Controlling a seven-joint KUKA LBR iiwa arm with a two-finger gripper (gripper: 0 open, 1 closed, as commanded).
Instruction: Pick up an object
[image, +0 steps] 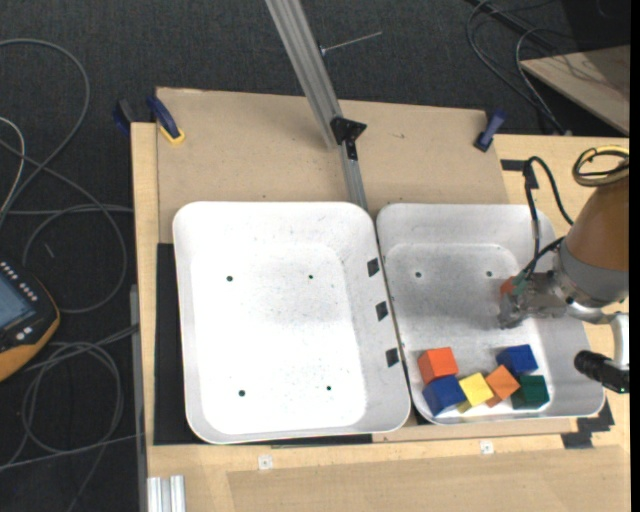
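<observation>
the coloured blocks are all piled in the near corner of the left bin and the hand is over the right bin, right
Not quite. The coloured blocks lie in the near part of the right bin, not the left bin. The camera view shows them clustered along that bin's near edge. The rest holds: the hand is over the right bin, just beyond the blocks.

Open floor across the left bin (270, 320). Open floor also in the far half of the right bin (450, 260). Near edge of the right bin crowded by a tight cluster: orange block (437, 363), blue block (444, 394), yellow block (475, 388), small orange block (503, 381), blue cube (517, 358), green block (533, 391). Gripper (515, 300) low over the floor just beyond the cluster. Slanted metal pole (325, 100) overhead near the seam between the bins.
</observation>
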